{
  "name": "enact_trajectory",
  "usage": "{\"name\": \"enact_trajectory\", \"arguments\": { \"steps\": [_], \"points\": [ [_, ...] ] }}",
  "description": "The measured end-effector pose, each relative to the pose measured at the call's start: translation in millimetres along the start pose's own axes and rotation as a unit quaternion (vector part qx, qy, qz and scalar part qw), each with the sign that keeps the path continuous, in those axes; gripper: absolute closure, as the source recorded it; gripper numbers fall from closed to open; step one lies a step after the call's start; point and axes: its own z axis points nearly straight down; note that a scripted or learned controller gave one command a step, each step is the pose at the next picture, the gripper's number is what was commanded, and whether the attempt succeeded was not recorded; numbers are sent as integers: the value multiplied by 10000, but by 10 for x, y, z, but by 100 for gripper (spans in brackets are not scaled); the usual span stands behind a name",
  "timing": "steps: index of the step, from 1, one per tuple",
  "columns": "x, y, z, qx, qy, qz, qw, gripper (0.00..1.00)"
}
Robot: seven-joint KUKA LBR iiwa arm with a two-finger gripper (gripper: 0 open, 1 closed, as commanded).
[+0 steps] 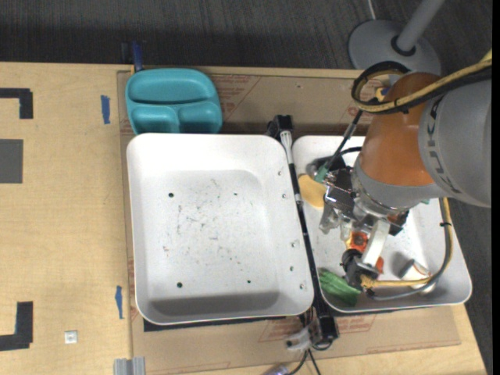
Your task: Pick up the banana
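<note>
Overhead slanted camera view of a bench with two shallow white bins side by side; the left bin [211, 225] has a bare, scuffed floor, and a teal divided tray [173, 104] sits just beyond its far edge; the grey arm [461, 143] with its orange band reaches in from the right and hangs over the right bin [426, 233], covering much of that bin's middle; the gripper [337, 205] points down and toward the wall between the two bins, and whether it is spread apart or closed together cannot be told from this angle; nothing can be seen held in it; the banana [312, 192] shows as a yellow patch in the far left part of the right bin, near the wall that meets the left bin; it lies just beside the gripper, on the side toward the left bin and slightly farther from the viewer, and the gripper's metal body partly hides it; so little of it is exposed that its long axis cannot be read with confidence; a green object [337, 286] lies at the near left corner of the same bin and a small grey object [403, 267] lies near the front right, both apart from the banana; in my judgement the grasp depends on a short shift toward the dividing wall before descending.
</note>
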Motion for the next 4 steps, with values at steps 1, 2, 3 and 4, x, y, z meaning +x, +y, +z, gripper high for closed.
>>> {"name": "enact_trajectory", "arguments": {
  "steps": [1, 2, 3, 4],
  "points": [
    [401, -348, 292, -2, -9, -798, 9968, 100],
    [777, -537, 806, -1, -12, -733, 9973, 100],
    [1310, -782, 1275, -16, 1, -1499, 9887, 100],
    [1310, -783, 1180, -11, 2, -1490, 9888, 100]
  ]
}}
